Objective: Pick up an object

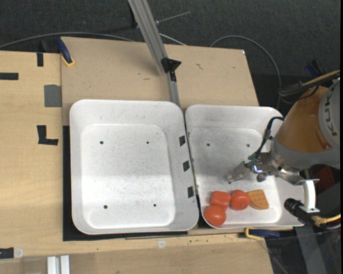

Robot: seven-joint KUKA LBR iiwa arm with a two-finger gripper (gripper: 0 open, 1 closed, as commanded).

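Handling: the three red tomatoes (224, 205) looked like light toy pieces, round and smooth, likely to slip or roll from a pinch; a hold across the widest middle of one seemed safest. The orange cracker (258, 199) looked flat, thin and stiff, harder to get under.
Look: glossy red rounded lumps, bunched and touching; the cracker tan-orange, squarish, with a textured top.
Place: all four sat in the right bin (217, 119), at its near edge, the cracker just right of the tomatoes.
End effector: the end effector (243, 173) hung low in the right bin, just above the cluster and apart from it; whether it stood wide or narrow I could not tell, and nothing showed in it.
Elsewhere: the left bin (126, 164) sat beside it on the surface (114, 67).
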